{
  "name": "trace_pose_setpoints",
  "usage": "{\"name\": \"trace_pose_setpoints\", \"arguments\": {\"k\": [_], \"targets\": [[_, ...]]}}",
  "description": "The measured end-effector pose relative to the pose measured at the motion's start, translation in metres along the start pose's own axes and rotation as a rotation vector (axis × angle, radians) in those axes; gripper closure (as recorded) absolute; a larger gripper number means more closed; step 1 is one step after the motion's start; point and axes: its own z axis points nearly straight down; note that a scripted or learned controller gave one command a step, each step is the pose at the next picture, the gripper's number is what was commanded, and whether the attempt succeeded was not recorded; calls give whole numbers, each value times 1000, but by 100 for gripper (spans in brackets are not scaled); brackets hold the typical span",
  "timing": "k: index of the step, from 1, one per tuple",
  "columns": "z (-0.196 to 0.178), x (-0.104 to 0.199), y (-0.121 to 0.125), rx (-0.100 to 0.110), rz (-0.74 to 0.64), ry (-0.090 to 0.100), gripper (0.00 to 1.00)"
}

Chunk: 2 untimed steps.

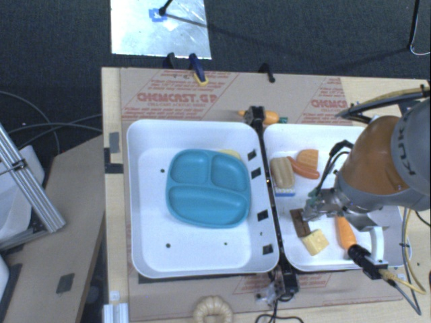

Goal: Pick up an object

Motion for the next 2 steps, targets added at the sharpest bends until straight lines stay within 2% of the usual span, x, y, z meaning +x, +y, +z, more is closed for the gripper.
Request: {"name": "trace_pose_setpoints", "arguments": {"k": [1, 2], "targets": [[-50, 7, -6, 2, -1, -5, 100], [-111, 9, 4, -1, -2, -6, 100]]}}
